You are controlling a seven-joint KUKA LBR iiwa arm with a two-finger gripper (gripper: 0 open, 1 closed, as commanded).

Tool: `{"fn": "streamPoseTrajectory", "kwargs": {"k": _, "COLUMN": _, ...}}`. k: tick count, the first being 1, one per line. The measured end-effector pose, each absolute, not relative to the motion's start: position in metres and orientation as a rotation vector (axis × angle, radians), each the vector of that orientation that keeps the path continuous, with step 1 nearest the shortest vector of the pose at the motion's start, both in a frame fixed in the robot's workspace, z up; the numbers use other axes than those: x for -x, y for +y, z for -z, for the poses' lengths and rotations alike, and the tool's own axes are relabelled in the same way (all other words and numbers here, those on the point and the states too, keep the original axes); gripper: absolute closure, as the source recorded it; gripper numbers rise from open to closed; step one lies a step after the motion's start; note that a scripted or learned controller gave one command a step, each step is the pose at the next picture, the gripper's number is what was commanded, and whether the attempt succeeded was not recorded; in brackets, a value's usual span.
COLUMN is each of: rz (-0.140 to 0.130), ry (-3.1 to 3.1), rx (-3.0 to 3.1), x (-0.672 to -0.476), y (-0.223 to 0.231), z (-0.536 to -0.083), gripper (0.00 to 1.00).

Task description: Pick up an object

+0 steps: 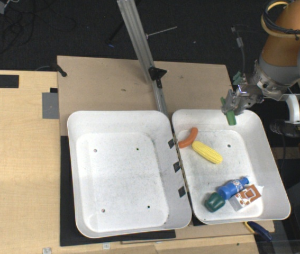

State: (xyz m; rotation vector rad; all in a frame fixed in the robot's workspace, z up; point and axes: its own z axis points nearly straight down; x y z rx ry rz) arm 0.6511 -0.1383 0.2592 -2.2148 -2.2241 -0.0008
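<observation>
Nearest, blue bottle (231,188) lies well below gripper (233,109), which pinches a green piece (230,118) above corn (207,152).

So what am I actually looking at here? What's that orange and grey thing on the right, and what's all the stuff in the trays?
That is a robot arm, seen by one camera fixed above the bench and looking down at a slant. At its end is a gripper, a two-finger hand, hanging over the far edge of the right bin with a small green object between its fingers. Two shallow white bins sit side by side. In the right one lie an orange sausage-shaped piece, a yellow corn cob, a blue bottle, a dark green round piece and a small brown and white box. The left bin adjoins it.
</observation>
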Motion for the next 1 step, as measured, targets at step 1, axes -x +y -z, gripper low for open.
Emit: {"fn": "streamPoseTrajectory", "kwargs": {"k": 1, "rz": -0.002, "ry": -2.224, "rx": 2.213, "x": -0.6444, "y": -0.0881, "z": -0.2530, "gripper": 1.00}}
